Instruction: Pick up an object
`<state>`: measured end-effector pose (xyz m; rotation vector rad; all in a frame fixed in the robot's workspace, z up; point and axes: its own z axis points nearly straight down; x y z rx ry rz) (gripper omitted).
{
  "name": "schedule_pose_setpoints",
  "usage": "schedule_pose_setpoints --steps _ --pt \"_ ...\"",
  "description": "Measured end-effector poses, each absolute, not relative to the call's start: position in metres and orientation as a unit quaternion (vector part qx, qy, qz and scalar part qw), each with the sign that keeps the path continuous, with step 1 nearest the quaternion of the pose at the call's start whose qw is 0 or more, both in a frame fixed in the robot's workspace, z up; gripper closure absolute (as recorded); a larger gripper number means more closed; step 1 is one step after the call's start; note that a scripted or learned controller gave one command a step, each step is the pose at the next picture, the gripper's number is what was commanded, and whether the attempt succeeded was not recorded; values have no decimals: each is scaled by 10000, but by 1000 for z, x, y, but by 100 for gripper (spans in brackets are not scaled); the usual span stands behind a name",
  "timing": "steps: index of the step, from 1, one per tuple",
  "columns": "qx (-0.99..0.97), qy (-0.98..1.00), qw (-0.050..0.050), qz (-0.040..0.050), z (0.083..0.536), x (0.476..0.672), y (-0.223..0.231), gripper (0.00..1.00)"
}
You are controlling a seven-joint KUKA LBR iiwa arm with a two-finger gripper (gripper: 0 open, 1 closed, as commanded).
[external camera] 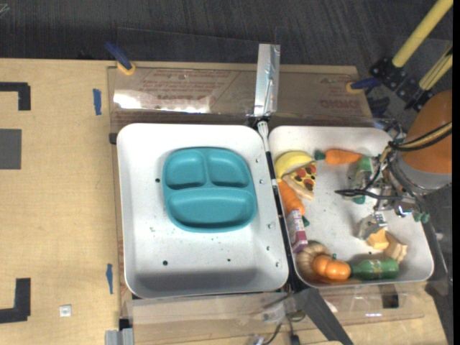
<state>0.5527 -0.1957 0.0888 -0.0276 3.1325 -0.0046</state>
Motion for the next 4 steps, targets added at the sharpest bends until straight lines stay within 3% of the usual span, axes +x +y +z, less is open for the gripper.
schedule_pose_setpoints --steps 1,2,3,4 --pt "-923 9957 66 -2 89 614 -138 0" --pt "-1394 9902 44 -19 89 563 -201 0" --pt "-1215 9926 68 -10 89 587 -169 0" --pt "-1430 9897 44 -9 88 631 -200 0"
